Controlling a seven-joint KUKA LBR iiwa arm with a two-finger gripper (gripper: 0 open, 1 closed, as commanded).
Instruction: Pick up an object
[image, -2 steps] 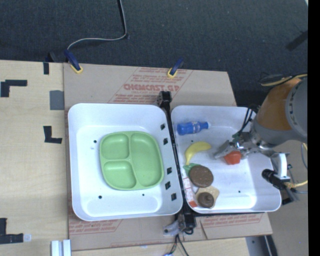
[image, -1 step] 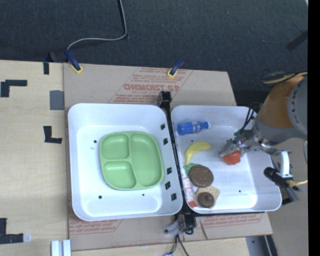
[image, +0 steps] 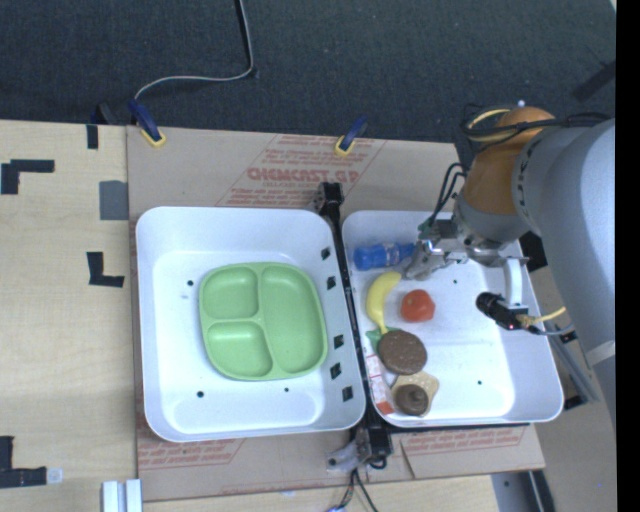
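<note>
My gripper (image: 422, 264) hangs low over the back of the right bin (image: 500, 380), reaching in from the right. A blue bottle (image: 378, 256) lies just left of it against the bin's back wall. A red tomato-like ball (image: 417, 305) sits just in front of the gripper, apart from it. Left of the ball lies a yellow banana (image: 381, 297). Nearer the front are a brown round disc (image: 402, 352) and a small dark doughnut (image: 411, 399). I see nothing held in the gripper.
The left bin (image: 170, 250) holds a green divided plate (image: 264, 320). A black divider with clips (image: 340, 300) runs between the bins. The right bin's right half is bare white floor. The grey arm (image: 570, 220) looms over the right rim.
</note>
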